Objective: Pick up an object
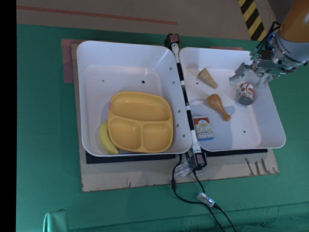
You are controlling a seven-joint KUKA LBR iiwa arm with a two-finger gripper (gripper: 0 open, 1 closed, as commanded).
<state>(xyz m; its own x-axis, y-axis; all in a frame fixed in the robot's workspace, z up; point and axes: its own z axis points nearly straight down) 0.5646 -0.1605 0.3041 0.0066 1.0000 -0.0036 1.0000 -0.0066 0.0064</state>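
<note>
My gripper (250, 79) hangs over the far right part of the right bin (270, 129). Its fingers are spread open. Just below them a small can (246, 94) with a red and white label stands upright on the bin floor, its top showing between the fingertips. The fingers do not close on it. Further left in the same bin lie a tan wedge (207, 78), a brown drumstick (218, 105) and a small red, white and blue box (203, 127).
The left bin (96, 62) holds a yellow divided plate (140, 122) and a banana (107, 138) by its front left wall. A black and white bar (182, 83) runs between the bins. Cables (203, 197) trail off the front.
</note>
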